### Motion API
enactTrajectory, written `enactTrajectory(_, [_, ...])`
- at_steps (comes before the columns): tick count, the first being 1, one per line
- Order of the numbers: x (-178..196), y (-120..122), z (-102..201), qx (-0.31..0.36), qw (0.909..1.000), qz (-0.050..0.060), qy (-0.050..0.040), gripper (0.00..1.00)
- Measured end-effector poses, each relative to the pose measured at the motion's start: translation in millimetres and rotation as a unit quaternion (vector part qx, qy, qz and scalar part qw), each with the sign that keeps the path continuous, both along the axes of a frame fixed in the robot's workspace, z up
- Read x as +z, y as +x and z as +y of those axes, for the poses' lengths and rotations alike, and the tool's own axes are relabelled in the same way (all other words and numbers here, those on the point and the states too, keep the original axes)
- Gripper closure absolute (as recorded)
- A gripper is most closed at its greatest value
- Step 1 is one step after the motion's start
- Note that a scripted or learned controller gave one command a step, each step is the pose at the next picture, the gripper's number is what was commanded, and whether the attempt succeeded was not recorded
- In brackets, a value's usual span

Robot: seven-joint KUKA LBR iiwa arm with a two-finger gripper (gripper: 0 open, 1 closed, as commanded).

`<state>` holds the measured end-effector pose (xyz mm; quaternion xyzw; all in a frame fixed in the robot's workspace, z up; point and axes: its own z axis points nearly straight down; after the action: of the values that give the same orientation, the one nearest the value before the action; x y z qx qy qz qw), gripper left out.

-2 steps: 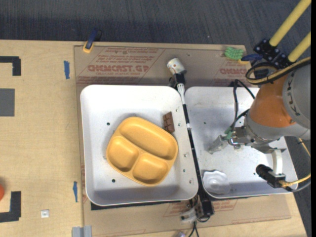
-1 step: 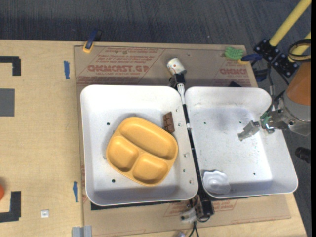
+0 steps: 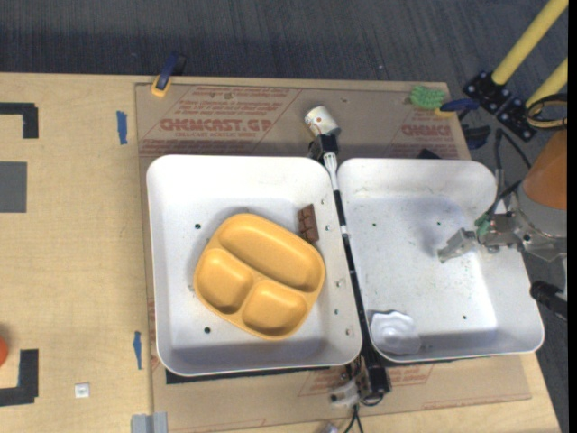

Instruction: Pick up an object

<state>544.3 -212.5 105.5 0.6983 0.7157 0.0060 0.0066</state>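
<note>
While over the right bin (image 3: 505,332), pincer (image 3: 455,246) near its floor, grasping nothing

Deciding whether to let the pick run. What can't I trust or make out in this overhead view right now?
- Gripper: small and blurred over the right bin; its finger state is unreadable.
- Arm: cut off by the view's right edge.
- Small brown object beside the yellow divided tray: too small to identify.
- Pale crumpled object in the right bin's near corner: blends with the white.
</note>
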Motion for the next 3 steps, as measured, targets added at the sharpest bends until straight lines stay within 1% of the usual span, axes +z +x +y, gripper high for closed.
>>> enactTrajectory(1, [-20.2,47.0,34.4,0.17,0.9853,0.007,-0.0021,0.0])
enactTrajectory(2, [-11.5,100.1,98.8,0.145,0.9894,0.007,-0.0011,0.0])
enactTrajectory(3, [-20.1,37.6,100.0,0.23,0.9731,0.008,-0.0023,0.0])
